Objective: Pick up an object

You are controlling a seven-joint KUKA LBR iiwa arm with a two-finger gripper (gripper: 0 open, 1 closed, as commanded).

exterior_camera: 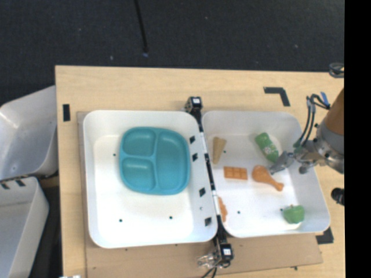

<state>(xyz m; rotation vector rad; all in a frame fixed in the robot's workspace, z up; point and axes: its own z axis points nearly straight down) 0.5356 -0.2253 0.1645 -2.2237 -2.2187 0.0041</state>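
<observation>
Camera view, from above at a slant: we see two white bins side by side on the tabletop (145,86). The left bin (104,225) holds a teal divided plate (155,159). The right bin (243,227) holds the loose items: a tan wedge (218,148), an orange waffle-like block (235,173), a small orange piece (222,209) by the divider, a green bottle (266,145), an orange drumstick-shaped toy (267,177) and a green lump (293,214).

The arm comes in from the right w/ its gripper (285,162) low over the right bin's right half. The fingers (278,164) are a grey blur at this res., so we cannot tell if they're spread or clenched; nothing shows between them.

Key relation, as we judge it: the drumstick toy lies just beside the fingers, to the lower left, its long axis running diagonally from upper left to lower right. The green bottle is also near, up and left of the tips, approx. upright in frame w/ a slight tilt. Either is a likely target; the drumstick looks closer. No pick done yet.
</observation>
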